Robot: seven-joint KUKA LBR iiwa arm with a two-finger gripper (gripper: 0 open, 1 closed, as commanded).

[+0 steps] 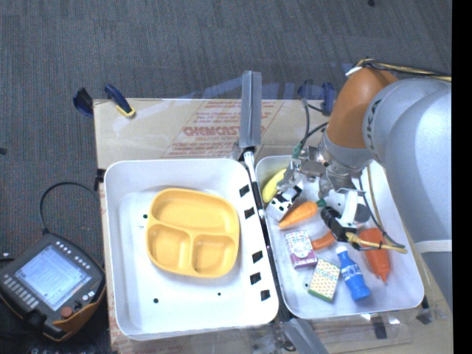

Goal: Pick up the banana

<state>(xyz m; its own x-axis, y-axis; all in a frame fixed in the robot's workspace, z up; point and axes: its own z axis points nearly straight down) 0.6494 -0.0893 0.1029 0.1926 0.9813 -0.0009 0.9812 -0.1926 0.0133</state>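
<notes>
The banana (pixel 272 185) is yellow and lies in the far left corner of the right bin (pixel 409 290), close to the divider between the bins. My gripper (pixel 298 174) hangs low over that corner, just to the right of the banana and very near it. The grey arm with its orange band (pixel 355 109) comes in from the right and covers much of the wrist. I cannot tell whether the gripper touches the banana.
Crowded beside the banana are a black-and-white toy (pixel 284 202), a carrot (pixel 299 214), a pink box (pixel 300 248), a patterned box (pixel 324 279), a blue bottle (pixel 354 273) and an orange-red bottle (pixel 376 258). A yellow divided plate (pixel 193 231) lies in the left bin (pixel 118 198).
</notes>
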